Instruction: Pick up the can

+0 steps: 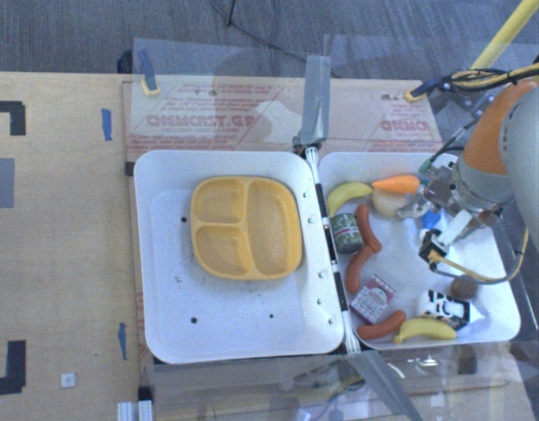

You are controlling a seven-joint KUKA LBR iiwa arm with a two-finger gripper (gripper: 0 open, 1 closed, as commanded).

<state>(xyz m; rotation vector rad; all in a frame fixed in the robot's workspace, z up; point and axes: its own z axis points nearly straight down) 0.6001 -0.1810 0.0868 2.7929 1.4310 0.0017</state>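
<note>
**Two bins, the can lying at the right bin's left wall**

Two shallow white bins sit side by side in the camera view. Taking the can as landmark: it is a small green-labelled tin lying in the right bin, close against that bin's left wall. Just above it lies a yellow banana; beside it on the right runs a red sausage, with a second sausage curving just below. Further below sits a pink packet, then another sausage and a second banana along the bottom edge. An orange carrot lies up and to the right. Left of the can, across the wall, the left bin holds a yellow divided plate.

The gripper hangs well to the right of the can, near the carrot, apart from the tin. Whether it is spread or pressed together I cannot tell.
</note>
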